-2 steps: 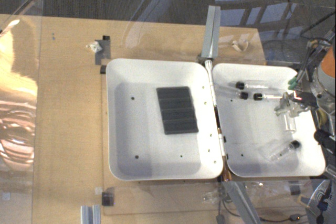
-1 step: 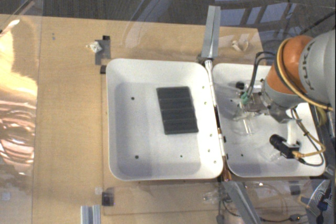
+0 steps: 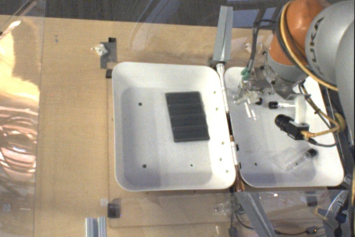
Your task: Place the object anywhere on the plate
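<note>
A dark grey ribbed rectangular plate (image 3: pixel 187 116) lies flat in the middle of the left bin (image 3: pixel 128 136). A small clear plastic object (image 3: pixel 298 159) rests on the floor of the right bin (image 3: pixel 260 166), near its front right corner. My gripper (image 3: pixel 247 99) hangs low over the back left part of the right bin, close to the divider between the bins. It is well left of and behind the clear object. It stands about a hand's width right of the plate.
The grey arm with its orange band (image 3: pixel 302 14) covers the back right of the right bin. A black fitting with a yellow cable (image 3: pixel 288 126) hangs from the wrist over the bin's middle. A grey metal post (image 3: pixel 223 33) stands behind the divider.
</note>
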Robot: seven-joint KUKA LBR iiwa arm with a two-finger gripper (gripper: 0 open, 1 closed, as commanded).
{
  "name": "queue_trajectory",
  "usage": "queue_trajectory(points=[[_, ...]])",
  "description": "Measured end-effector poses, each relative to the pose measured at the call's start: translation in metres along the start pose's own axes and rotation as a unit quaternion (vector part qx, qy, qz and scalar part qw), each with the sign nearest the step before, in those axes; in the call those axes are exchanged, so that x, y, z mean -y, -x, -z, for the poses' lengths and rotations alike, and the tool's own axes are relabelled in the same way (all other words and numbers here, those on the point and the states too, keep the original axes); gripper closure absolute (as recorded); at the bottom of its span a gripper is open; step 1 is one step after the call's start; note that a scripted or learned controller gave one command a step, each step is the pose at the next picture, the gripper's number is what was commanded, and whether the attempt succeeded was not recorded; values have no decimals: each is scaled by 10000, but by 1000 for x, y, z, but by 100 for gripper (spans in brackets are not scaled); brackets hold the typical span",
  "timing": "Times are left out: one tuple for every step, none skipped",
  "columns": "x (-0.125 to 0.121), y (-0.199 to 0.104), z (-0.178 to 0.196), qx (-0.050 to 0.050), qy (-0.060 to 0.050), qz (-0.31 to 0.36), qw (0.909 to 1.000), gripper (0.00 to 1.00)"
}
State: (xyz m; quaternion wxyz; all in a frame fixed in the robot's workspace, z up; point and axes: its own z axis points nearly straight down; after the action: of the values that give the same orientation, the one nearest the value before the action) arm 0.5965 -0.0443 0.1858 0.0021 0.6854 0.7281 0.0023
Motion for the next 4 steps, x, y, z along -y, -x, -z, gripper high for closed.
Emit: queue_trajectory(points=[[10, -64, -1, 2, -19, -1957, 9807, 100], [31, -138, -1, -2, -23, -2075, 9782, 100], [11, -203, 36, -1, -17, -1755, 9845, 100], [56, -217, -27, -5, -22, -318, 9995, 100]])
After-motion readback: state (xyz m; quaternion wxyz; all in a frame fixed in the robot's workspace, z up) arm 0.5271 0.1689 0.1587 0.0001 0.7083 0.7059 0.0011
